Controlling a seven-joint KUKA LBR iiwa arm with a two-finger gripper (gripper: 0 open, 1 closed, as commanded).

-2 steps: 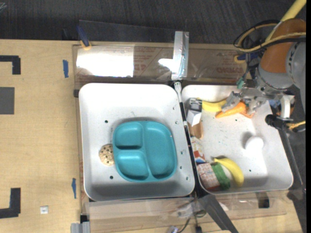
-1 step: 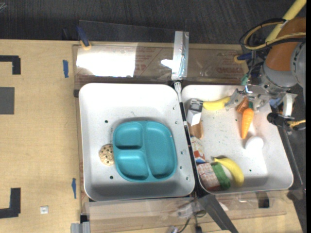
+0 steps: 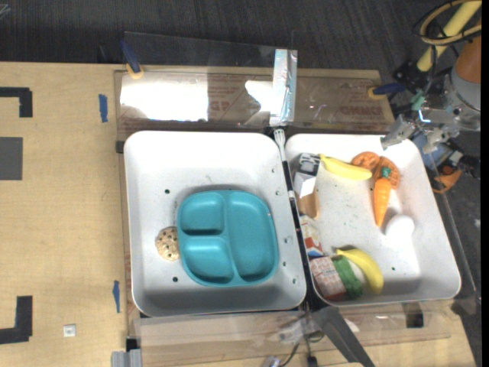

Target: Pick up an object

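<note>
The right bin (image 3: 439, 270) holds several small items. A yellow banana (image 3: 345, 168) lies near its back edge, beside an orange round fruit (image 3: 366, 160). A carrot (image 3: 380, 197) with a green top points toward the front, and a white object (image 3: 399, 225) rests at its tip. At the front lie a second banana (image 3: 365, 268), a green piece (image 3: 349, 277) and a labelled can (image 3: 325, 275). My gripper (image 3: 405, 131) hovers over the bin's back right corner, above and to the right of the carrot, with nothing seen in it.
The left bin (image 3: 145, 167) carries a teal divided plate (image 3: 226, 236) and a cookie (image 3: 167, 243) at the plate's left. Small cartons (image 3: 308, 202) line the right bin's left wall. Clear plastic sheets (image 3: 229, 90) stand behind both bins. Cables (image 3: 447, 21) hang at the upper right.
</note>
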